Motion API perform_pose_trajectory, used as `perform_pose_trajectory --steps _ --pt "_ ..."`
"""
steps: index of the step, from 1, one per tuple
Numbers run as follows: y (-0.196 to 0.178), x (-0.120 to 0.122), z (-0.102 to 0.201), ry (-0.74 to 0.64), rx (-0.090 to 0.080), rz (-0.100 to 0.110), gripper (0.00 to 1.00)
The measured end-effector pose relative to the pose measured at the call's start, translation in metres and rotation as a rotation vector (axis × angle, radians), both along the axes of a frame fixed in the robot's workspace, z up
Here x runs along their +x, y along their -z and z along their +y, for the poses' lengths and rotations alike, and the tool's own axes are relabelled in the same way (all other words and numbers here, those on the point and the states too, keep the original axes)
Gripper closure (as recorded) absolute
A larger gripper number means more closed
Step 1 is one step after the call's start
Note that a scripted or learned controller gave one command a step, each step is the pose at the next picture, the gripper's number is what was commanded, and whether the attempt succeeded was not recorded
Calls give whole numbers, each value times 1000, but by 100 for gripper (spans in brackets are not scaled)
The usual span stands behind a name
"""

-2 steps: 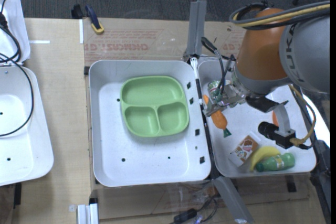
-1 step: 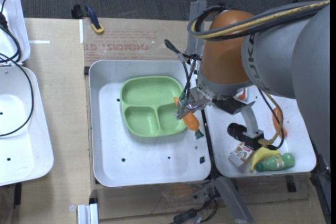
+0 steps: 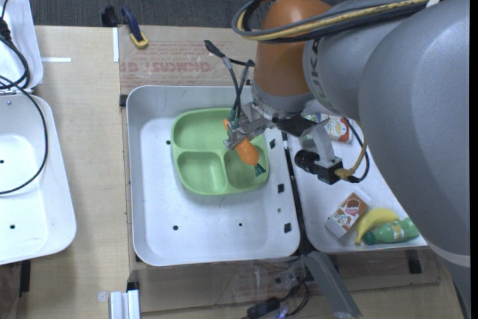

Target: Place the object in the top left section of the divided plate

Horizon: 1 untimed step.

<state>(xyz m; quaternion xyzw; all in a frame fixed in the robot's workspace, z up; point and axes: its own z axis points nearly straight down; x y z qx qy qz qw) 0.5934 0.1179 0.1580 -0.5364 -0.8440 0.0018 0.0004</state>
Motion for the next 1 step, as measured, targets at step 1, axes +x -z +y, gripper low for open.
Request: perform_pose_trajectory --steps 1 --pt "0 0 0 0 0 -1 0"
